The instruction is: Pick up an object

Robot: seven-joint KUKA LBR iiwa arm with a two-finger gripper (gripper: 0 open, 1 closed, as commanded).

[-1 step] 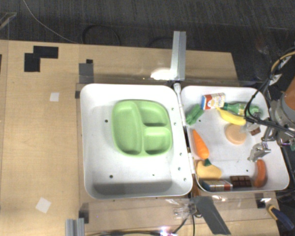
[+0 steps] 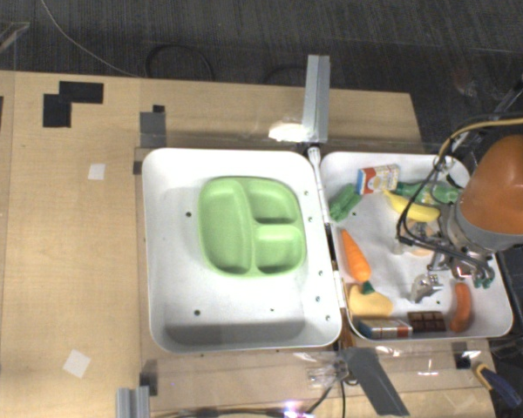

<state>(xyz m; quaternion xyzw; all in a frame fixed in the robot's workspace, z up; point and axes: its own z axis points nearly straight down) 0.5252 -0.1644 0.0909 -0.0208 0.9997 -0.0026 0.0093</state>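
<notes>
The two-finger metal gripper point(image 2: 429, 286) hung low over the right-hand shallow white plastic bin point(image 2: 503, 325), its tips just above the bin floor; whether they were spread or pressed together could not be told, and nothing showed between them.

Going left to right: the left-hand white bin point(image 2: 166, 259) held a pale green moulded plastic tray with three compartments point(image 2: 248, 225). In the right bin lay a dark green leafy toy point(image 2: 343, 203), a smooth orange plastic carrot point(image 2: 356, 257) with its long axis running up and down the view, a yellow wedge-shaped piece point(image 2: 370, 302) and a dark brown block point(image 2: 425, 323).

The likeliest target, a glossy reddish-orange sausage-shaped toy point(image 2: 461, 306), lay just right of the gripper and slightly toward the near rim, its long axis roughly upright in the view, so a grasp would probably need a short shift rightward.
</notes>
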